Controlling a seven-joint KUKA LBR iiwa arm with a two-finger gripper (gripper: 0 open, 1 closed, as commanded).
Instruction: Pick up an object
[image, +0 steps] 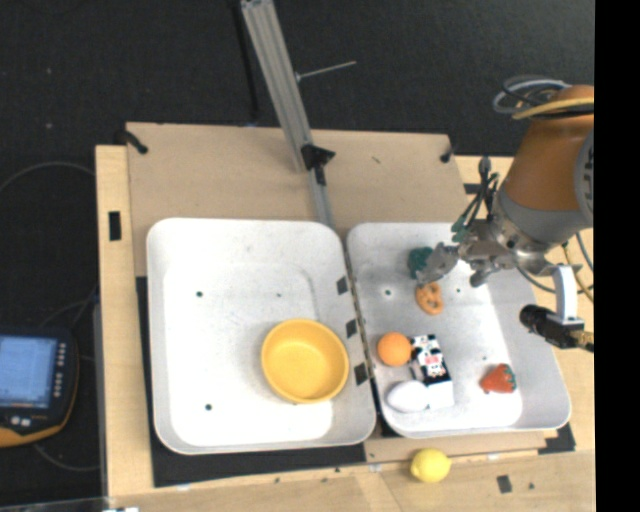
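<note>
Two shallow white bins sit side by side on the worktop, and the loose things are nearly all gathered in the right bin, probably so the arm has a ready pool of pickable objects within easy reach from its side. Along that bin's near-left part lie an orange ball, a black-and-white patterned block just beside it, and a white rounded piece touching the block's lower end; a red strawberry-like toy lies apart toward the near-right corner. Farther back sit a small tan cookie-shaped toy and, just above it, a green object. The left bin carries a single yellow bowl, and a lemon rests outside both bins on the worktop's near edge. The arm reaches in from the right, wrist bent downward over the back of the right bin, with the claw low and right beside the green object, which seems the likeliest target. Its two dark fingers look spread apart with nothing visibly between them, so no object appears held yet; whether a finger touches the green object cannot be told from this slant.
</note>
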